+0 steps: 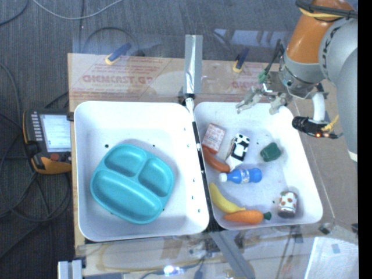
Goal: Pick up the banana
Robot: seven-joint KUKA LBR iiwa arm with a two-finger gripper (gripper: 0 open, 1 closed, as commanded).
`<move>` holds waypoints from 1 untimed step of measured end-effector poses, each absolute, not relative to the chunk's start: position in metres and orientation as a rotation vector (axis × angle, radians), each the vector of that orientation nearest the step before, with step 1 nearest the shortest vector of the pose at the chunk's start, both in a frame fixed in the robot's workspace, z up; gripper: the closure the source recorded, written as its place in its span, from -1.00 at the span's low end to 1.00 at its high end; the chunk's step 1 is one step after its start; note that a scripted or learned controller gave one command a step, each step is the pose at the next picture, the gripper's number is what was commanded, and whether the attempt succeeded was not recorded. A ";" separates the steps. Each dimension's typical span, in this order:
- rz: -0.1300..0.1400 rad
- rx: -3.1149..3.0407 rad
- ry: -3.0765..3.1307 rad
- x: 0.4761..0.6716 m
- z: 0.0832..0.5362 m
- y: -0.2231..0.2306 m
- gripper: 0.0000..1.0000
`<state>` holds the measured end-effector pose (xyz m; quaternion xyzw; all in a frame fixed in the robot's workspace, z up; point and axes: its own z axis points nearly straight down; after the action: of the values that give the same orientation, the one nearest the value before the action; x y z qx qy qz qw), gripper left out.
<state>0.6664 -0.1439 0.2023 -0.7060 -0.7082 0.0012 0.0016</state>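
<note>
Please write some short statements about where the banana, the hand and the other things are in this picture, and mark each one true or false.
1. The banana lies in the right bin. True.
2. The hand is holding the banana. False: it is open near the far edge of that bin, with nothing between its fingers.
3. The turquoise divided plate sits in the left bin. True.
4. The carrot lies in the left bin. False: it is in the right bin, against the banana's near end.
5. The blue bottle stands upright. False: it lies on its side.
</note>
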 end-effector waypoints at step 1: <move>0.007 -2.125 -2.315 0.668 0.202 -0.175 -1.00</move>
<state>0.6683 -0.1750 0.2019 -0.6762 -0.7368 0.0023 -0.0003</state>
